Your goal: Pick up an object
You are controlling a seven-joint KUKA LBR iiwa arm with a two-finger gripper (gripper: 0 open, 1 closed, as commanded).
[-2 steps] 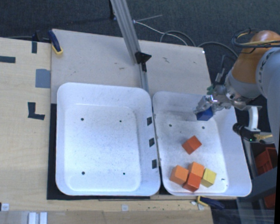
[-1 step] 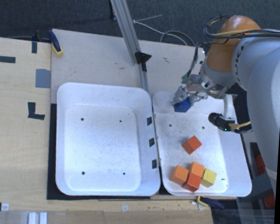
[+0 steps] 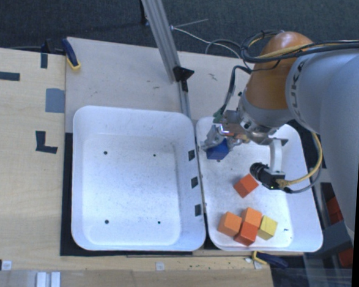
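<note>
My gripper point(image 3: 218, 144) hangs over the left part of the right bin point(image 3: 302, 234), near the divide between the bins. A blue block point(image 3: 217, 151) sits between its fingers, held above the bin floor. An orange block point(image 3: 246, 185) lies alone in the middle of the right bin. Near that bin's front edge is a cluster: an orange block point(image 3: 229, 224), another orange block point(image 3: 251, 217), a red-orange block point(image 3: 245, 235) and a yellow block point(image 3: 268, 227).
The left bin point(image 3: 128, 179) lies beside the right one. A slanted metal rail point(image 3: 165, 40) runs down to the bins' back edge. The arm's grey body and cables cover the right bin's back right.
</note>
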